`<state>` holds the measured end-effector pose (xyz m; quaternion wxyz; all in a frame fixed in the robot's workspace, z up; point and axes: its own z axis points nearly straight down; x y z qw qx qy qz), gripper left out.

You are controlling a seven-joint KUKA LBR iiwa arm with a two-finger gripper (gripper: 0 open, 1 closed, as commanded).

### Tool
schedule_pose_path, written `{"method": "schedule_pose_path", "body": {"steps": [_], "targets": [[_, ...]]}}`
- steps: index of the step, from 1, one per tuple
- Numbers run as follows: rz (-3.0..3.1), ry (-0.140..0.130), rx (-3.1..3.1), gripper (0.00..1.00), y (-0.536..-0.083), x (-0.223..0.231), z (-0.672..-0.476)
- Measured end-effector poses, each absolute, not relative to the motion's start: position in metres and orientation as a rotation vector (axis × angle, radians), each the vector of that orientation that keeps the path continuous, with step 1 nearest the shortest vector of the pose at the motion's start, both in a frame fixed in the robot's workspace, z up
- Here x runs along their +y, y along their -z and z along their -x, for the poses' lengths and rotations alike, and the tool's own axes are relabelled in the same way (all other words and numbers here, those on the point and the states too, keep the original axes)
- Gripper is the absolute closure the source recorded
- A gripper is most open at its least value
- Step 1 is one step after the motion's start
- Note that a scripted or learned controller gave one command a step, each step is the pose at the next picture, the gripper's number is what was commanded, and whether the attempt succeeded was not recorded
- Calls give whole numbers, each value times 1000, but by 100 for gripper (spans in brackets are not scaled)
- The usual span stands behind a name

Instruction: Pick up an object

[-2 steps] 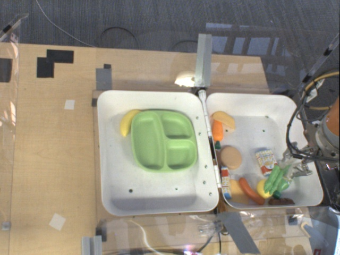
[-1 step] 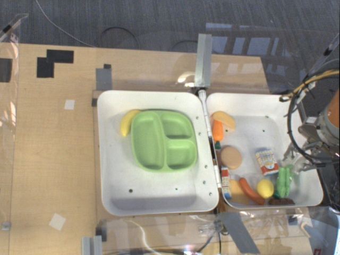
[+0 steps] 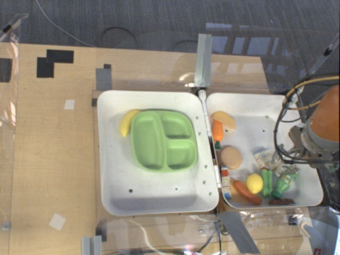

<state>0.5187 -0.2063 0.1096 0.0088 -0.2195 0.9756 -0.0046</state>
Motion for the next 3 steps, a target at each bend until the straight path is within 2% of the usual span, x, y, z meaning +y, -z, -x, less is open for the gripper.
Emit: {"method": "schedule_pose_path", "body": {"steps": [1, 2, 3], "targets": [[885, 20, 2991, 100, -295, -205, -596], [1213, 4, 2892, 100, -237, -206, -515], [1829, 2, 2549, 100, -186, -205, -506]]}}
